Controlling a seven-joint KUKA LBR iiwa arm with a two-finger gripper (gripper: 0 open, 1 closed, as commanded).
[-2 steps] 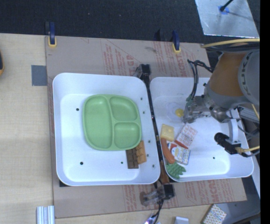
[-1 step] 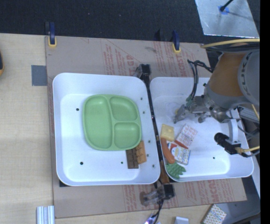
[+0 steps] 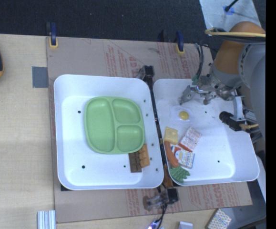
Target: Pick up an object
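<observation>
Claw [image 3: 198, 93] at right bin [image 3: 233, 168] far rim, grip state unclear; near half open.

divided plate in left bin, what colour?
Light green, plain; the plate shows clearly in the camera view.

Two blue clamps [image 3: 53, 34] pin a brown cardboard sheet [image 3: 104, 56] to the wooden bench [image 3: 14, 142], with grey tape [image 3: 39, 77] beside it.

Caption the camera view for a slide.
Arm's hand poised over the right bin of toy food; green divided plate in the left bin.
</observation>
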